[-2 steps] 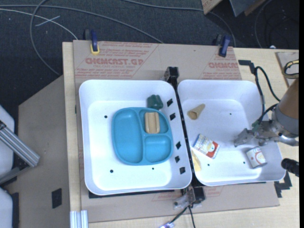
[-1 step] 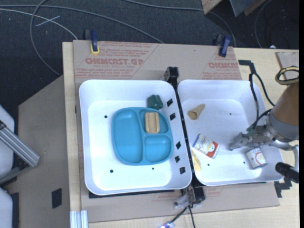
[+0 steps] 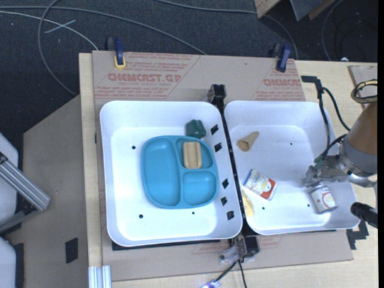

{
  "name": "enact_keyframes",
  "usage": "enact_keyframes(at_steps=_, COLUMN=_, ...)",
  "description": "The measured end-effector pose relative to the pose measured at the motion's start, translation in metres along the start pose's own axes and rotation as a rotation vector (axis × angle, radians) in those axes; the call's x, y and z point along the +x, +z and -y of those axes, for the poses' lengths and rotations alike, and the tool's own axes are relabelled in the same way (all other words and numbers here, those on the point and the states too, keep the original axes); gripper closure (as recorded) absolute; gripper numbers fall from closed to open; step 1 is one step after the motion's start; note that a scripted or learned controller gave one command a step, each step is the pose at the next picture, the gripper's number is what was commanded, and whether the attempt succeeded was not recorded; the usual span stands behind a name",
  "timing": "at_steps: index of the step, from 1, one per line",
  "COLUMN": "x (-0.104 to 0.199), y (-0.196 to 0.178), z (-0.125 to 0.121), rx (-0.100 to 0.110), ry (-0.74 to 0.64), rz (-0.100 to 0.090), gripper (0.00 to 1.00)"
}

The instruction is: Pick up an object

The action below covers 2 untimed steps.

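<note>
While the arm leans in from the right, its gripper (image 3: 318, 176) hangs low over the right bin (image 3: 282, 116), approx. at that bin's right side. Can't tell from here what state the claw is in; the metal end is too small and cluttered to read, and nothing shows between it.

Camera view, left to right: the left bin (image 3: 120, 161) holds a blue divided tray (image 3: 165, 176) w/ a tan block (image 3: 191, 155) in its upper right compartment, and a dark green piece (image 3: 195, 128) just beside the tray's top edge. In the right bin: a tan cone (image 3: 247, 140) near the top left, a small white carton (image 3: 260, 184) w/ red and blue print near the middle, a yellow bit (image 3: 248, 205) at the left wall, and a small white-and-red packet (image 3: 324, 199) just below the gripper.

That packet looks like the likely target, i.e. the nearest thing. To do it well: centre over the packet, line the claw across its narrow side, go straight down, and mind the bin wall close by on the right.
</note>
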State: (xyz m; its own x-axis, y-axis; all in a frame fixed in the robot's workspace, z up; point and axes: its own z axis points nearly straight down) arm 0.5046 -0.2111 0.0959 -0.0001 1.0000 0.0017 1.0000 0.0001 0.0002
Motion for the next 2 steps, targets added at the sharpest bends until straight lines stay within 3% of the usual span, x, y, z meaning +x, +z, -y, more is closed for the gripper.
enact_keyframes(at_steps=2, x=-0.008, y=-0.107, z=-0.010, rx=-0.006, ry=-0.001, rz=0.004, gripper=1.00)
